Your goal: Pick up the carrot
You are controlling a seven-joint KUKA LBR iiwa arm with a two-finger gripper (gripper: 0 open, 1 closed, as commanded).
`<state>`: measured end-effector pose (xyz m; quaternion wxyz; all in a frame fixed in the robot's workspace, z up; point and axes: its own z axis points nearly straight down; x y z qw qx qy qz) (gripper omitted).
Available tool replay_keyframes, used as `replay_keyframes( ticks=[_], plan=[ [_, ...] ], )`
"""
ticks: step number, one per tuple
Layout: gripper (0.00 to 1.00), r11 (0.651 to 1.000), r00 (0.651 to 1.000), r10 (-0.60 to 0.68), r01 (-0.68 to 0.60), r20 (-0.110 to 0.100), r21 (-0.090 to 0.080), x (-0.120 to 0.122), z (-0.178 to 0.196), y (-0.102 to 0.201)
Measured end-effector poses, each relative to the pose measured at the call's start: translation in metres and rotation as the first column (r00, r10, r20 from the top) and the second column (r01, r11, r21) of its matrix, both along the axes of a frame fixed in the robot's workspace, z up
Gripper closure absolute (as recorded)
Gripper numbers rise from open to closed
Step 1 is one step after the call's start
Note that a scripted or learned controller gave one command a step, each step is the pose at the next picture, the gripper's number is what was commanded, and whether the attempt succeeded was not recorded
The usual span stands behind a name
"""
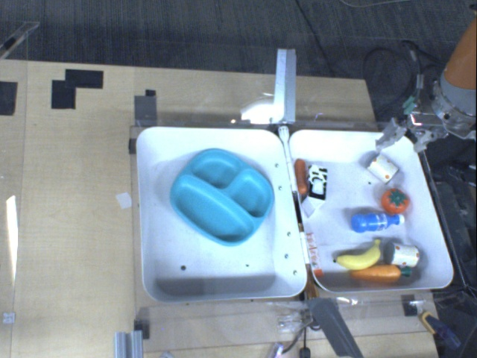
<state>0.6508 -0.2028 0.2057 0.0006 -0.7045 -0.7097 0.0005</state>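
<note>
Lying along the near wall of the right bin (pixel 440 230), carrot (pixel 378 274): long axis roughly left-right, parallel to that wall, thicker orange end toward the left, dark green tip toward the right near the bin's near right corner. Touching or almost touching on its far side, banana (pixel 360 258), curved, also running left-right; just beside the carrot's right half, small white can (pixel 405 255). Little free room on the near side, wall close against it; more open white floor to the left of the carrot, toward the divider. Farther back: blue bottle (pixel 376 221) on its side, red tomato (pixel 395 201), white cup (pixel 382 168) tilted near the far right corner, sausage (pixel 300 177) and black-and-white carton (pixel 317 183) by the divider. Left bin (pixel 156 200) with blue divided plate (pixel 221 194). Gripper (pixel 402 134) over the far right corner, well apart from the carrot, fingers spread, nothing between them
</note>
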Motion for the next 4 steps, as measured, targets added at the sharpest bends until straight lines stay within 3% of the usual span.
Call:
replay_keyframes(
  ticks=[1, 2, 3, 4],
  plan=[
    [0.00, 0.997, 0.997, 0.077, -0.077, 0.009, -0.002, 0.001, -0.109, 0.072],
    [1.00, 0.997, 0.997, 0.082, -0.082, 0.016, -0.004, 0.003, -0.097, 0.073],
    [1.00, 0.962, 0.962, 0.273, -0.273, 0.010, -0.005, 0.020, -0.118, 0.043],
    [1.00, 0.855, 0.854, 0.519, -0.519, 0.010, -0.008, 0.020, -0.008, 0.044]
  ],
)
